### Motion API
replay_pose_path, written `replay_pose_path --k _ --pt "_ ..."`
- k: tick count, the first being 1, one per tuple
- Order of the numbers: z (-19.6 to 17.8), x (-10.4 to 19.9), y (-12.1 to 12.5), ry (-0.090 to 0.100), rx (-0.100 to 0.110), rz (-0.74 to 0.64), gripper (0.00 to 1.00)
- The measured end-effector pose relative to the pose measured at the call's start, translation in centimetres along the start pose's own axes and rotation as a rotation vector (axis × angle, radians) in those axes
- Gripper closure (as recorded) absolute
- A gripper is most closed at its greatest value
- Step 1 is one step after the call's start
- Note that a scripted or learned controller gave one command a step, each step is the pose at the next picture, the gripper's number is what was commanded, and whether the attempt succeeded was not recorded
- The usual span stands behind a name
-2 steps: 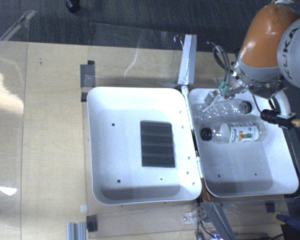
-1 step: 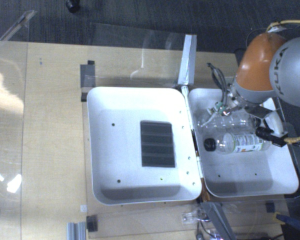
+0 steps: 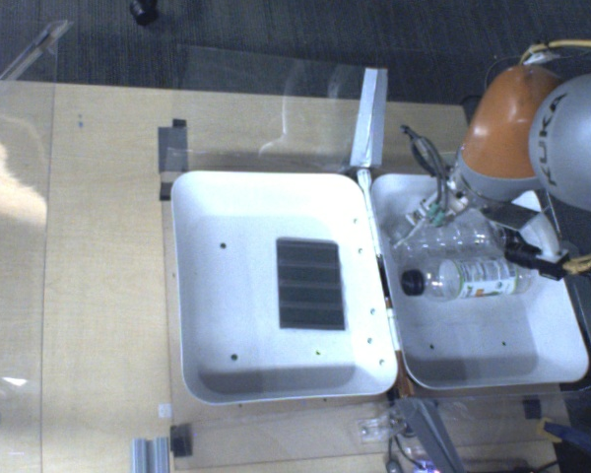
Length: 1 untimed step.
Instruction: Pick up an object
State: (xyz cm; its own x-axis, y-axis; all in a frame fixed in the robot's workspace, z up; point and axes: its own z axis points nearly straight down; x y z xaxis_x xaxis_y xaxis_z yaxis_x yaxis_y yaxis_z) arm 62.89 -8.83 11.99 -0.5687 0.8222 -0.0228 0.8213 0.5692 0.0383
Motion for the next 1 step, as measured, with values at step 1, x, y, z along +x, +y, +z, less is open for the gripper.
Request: replay_pose_path --k 1 --pt "-6.63 -0.30 4.89 0.016 0.029 -0.003 0.00"
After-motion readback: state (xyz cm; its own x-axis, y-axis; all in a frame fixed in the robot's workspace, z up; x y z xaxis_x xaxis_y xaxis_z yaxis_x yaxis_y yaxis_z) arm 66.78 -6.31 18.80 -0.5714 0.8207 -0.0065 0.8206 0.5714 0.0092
